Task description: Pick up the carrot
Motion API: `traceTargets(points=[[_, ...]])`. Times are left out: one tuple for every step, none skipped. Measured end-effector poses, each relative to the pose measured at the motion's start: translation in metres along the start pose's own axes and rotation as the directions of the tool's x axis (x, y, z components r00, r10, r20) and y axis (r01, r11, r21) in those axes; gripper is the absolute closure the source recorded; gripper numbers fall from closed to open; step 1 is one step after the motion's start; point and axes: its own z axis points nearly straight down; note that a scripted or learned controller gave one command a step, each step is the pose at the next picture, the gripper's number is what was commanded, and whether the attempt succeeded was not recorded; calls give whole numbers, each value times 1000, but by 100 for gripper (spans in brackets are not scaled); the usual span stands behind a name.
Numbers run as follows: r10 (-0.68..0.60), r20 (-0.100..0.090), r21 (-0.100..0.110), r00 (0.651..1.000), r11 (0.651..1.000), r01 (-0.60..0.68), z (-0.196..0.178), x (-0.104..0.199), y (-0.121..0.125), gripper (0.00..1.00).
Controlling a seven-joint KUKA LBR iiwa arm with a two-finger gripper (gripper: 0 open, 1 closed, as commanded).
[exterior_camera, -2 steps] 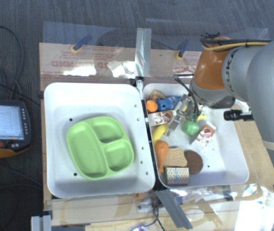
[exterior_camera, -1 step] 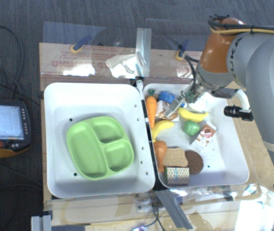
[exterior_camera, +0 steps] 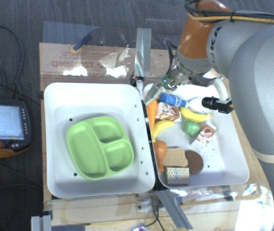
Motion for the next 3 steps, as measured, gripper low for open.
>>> traceTargets(points=[[71, -1, 4, 997, 997, -71, 2, -7, -17, 0], [174, -2, 4, 985, 985, -174, 2, 50, -42, 0], [253, -1, 5, 967, 967, -253, 2, 1, -30, 0]])
